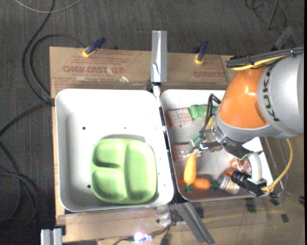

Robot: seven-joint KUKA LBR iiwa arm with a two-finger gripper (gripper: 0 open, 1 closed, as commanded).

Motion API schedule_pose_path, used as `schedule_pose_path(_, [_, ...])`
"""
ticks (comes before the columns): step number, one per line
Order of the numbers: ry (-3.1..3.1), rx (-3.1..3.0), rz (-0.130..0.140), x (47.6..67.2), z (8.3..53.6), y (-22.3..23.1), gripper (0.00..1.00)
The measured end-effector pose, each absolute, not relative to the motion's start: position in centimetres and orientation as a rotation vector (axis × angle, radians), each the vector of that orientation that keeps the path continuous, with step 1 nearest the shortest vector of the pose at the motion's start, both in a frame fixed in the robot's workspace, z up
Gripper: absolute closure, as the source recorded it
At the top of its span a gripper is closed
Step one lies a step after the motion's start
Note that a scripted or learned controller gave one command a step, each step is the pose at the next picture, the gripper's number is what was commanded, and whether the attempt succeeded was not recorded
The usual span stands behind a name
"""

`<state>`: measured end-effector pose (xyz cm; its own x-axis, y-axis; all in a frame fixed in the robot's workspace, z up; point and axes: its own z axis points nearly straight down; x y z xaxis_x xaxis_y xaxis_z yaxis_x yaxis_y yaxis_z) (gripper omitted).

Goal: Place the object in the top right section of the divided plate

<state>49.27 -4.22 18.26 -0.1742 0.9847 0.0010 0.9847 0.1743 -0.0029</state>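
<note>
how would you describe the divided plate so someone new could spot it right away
Start at the left white bin, the one away from the arm. The divided plate lies flat on its floor, toward the near right corner. It is pale green, rounded-square, with raised ridges that split it into sections, and it is far larger than the orange carrot-like toy in the right bin.

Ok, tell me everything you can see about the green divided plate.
The green divided plate is light green, roughly square with rounded corners, and looks like matte plastic. Raised ridges split it into three sections: two smaller ones on its left side, one long one on its right. It lies flat, face up, in the lower middle of the left white bin, slightly turned. Nothing sits in it, and the arm is over the other bin.
</note>
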Motion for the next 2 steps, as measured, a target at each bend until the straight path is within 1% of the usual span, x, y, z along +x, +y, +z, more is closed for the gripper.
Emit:
schedule_pose_path(1, [-2.425, -1.995, 0.004, 48.4, 22.9, 3.3, 1.0])
schedule_pose_path(2, [-2.431, -1.991, 0.005, 50.3, 27.5, 11.3, 1.0])
